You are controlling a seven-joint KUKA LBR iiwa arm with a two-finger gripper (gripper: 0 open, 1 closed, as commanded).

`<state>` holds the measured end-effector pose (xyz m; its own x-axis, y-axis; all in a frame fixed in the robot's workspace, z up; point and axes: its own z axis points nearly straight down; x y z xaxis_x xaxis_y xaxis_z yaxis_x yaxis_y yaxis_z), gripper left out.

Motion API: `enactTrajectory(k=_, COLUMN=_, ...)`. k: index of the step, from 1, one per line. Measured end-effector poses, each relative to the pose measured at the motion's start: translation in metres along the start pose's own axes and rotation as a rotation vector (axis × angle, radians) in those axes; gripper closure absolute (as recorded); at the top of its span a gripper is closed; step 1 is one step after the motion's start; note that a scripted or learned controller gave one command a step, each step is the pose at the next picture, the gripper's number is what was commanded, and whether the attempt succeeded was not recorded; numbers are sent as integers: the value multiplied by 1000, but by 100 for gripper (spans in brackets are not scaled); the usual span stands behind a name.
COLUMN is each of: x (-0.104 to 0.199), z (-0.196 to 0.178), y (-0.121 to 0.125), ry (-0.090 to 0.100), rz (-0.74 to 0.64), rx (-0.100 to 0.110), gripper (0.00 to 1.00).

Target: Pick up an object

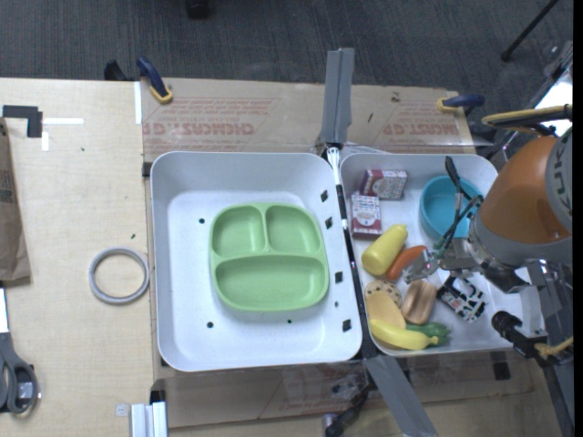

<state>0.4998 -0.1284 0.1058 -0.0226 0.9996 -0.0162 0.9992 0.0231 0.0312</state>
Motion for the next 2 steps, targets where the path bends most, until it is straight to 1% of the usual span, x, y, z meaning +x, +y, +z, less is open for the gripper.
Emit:
enactTrajectory(k=1, x=13, z=1, y=22, ry=-1, rz=1, rx=-4, gripper=0)
enactTrajectory(k=2, x=-3, z=0, y=-9, ry=6, rz=-73, rx=-10, gripper=0)
